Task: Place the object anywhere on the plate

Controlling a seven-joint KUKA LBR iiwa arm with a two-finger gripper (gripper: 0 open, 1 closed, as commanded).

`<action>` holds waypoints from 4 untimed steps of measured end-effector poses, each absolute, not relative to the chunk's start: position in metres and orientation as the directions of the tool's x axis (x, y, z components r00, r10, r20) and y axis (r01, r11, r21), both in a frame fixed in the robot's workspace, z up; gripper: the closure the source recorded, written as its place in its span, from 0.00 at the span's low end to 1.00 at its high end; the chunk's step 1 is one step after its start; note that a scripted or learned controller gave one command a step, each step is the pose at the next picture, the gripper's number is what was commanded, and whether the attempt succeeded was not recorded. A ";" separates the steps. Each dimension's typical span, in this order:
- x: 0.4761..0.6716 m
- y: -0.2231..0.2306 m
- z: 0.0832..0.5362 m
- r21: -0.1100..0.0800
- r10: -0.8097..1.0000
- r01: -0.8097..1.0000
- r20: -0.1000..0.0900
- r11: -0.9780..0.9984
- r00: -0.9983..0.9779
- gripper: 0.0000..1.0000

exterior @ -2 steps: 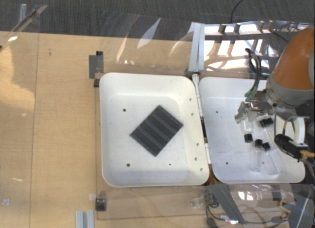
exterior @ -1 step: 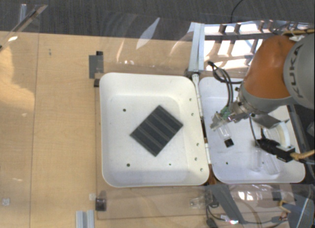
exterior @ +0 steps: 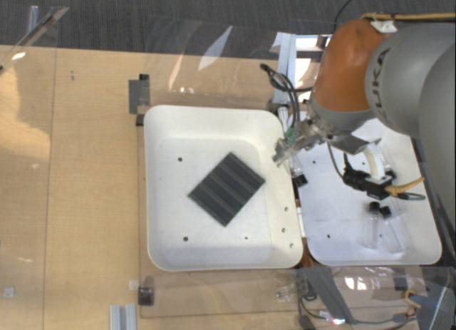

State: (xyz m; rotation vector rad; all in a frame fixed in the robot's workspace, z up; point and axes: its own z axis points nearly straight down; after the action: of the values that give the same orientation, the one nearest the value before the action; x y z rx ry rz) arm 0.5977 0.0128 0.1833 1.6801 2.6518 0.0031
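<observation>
A dark grey ribbed square plate (exterior: 226, 188) lies turned like a diamond on the floor of the left bin (exterior: 164, 236). My gripper (exterior: 292, 157) hangs over the ridge between the two bins, just right of the plate's right corner, under the orange-banded wrist (exterior: 345, 65). In the right bin (exterior: 335, 243) lie a small black and white object with a yellow end (exterior: 370, 179) and a clear, glassy object (exterior: 377, 232) near the front. Nothing shows plainly between my gripper's tips.
The arm's grey body (exterior: 420, 79) covers the back right of the right bin. Cables (exterior: 281, 83) loop beside the wrist. A black clamp (exterior: 140, 93) stands at the left bin's back left corner, on the wooden bench (exterior: 71, 179).
</observation>
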 end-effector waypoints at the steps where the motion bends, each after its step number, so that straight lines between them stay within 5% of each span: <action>1: 0.629 0.107 0.213 0.006 0.726 0.726 -0.004 0.687 -0.687 1.00; 2: 0.660 0.171 0.114 0.002 0.675 0.675 0.000 0.737 -0.737 1.00; 3: 0.652 0.226 0.187 0.007 0.294 0.294 -0.007 0.956 -0.956 1.00; 4: 0.659 0.213 0.156 0.003 -0.060 -0.060 -0.004 0.998 -0.998 1.00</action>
State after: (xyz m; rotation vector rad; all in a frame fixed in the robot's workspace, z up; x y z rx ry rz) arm 0.6588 0.2127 0.1557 -0.0937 3.1365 0.0046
